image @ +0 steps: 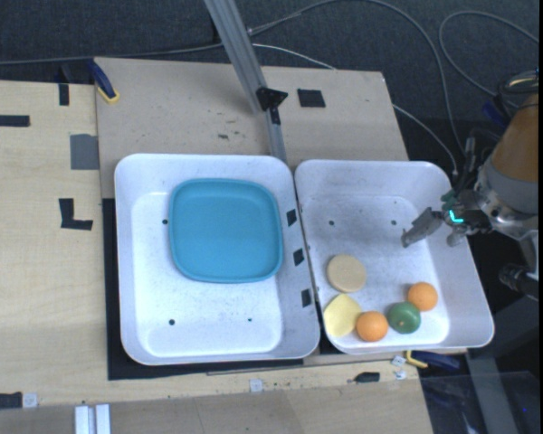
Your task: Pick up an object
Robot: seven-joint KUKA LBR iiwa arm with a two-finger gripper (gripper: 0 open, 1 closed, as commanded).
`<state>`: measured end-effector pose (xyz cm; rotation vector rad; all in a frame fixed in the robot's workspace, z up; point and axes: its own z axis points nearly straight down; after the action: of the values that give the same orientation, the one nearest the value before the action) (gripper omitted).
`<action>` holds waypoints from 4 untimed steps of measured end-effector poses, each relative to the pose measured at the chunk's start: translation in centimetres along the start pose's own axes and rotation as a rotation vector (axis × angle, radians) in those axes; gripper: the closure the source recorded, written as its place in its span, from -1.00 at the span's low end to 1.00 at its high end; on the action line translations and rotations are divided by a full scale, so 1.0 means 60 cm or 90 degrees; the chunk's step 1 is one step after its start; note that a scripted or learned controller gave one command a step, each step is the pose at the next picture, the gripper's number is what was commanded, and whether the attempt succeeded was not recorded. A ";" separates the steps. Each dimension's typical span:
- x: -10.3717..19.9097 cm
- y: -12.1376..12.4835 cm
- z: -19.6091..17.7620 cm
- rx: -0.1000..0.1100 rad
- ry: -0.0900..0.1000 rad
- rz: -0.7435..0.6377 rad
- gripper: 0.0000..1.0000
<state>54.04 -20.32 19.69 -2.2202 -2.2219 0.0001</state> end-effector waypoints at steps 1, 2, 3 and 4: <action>0.000 0.000 0.000 0.000 0.000 0.000 -1.00; 0.003 0.008 0.103 0.003 0.001 0.000 -1.00; 0.003 0.008 0.179 -0.001 -0.001 0.000 -1.00; 0.002 0.009 0.160 -0.003 -0.002 0.000 1.00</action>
<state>54.60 -20.21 10.09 -2.2240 -2.2247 -0.0015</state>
